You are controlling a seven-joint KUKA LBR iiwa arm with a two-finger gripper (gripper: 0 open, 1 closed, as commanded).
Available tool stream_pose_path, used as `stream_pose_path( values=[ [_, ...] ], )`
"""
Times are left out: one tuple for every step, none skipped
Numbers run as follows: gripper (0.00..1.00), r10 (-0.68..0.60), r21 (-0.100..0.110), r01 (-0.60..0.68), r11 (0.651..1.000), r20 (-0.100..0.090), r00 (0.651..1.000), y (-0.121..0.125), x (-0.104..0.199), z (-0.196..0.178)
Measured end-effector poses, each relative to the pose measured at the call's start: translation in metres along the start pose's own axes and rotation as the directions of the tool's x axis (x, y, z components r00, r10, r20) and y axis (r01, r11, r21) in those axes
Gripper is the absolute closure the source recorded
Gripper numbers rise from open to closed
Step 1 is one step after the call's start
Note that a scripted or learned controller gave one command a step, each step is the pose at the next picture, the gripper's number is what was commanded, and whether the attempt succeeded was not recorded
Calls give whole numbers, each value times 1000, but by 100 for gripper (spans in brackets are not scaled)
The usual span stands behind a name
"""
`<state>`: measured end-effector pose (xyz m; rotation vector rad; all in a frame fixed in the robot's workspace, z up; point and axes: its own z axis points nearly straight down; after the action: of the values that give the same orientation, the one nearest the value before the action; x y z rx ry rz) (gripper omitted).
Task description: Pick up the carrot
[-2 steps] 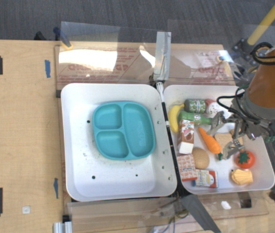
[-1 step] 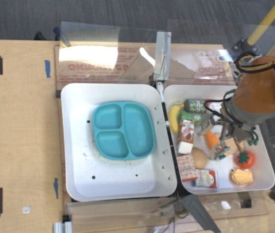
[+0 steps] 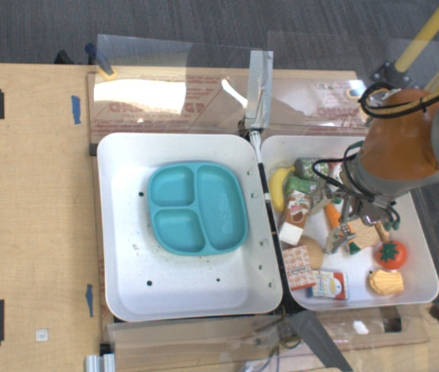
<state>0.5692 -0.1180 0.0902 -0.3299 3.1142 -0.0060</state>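
Reaching in from the right edge, the arm (image 3: 406, 142) hangs over the right bin (image 3: 421, 285), with its gripper (image 3: 345, 235) lowered near the bin's centre. How far the end effector is spread cannot be told; dark cabling and the wrist mask it. The carrot (image 3: 332, 214), orange with a green tip, lies tilted near the bin's centre, just beside the gripper on its left; whether the two touch cannot be told. A banana (image 3: 279, 187) lies along the bin's left wall. A tomato (image 3: 391, 255) and a yellow corn piece (image 3: 385, 283) sit toward the front right corner. A red and white carton (image 3: 327, 285) lies along the front edge. The left bin (image 3: 119, 208) carries a teal divided plate (image 3: 198, 208) at its centre.
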Motion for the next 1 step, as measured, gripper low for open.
stream_pose_path(
  values=[
    [100, -2, 3, 2, 1000, 15, 1000, 1, -5, -13]
  ],
)
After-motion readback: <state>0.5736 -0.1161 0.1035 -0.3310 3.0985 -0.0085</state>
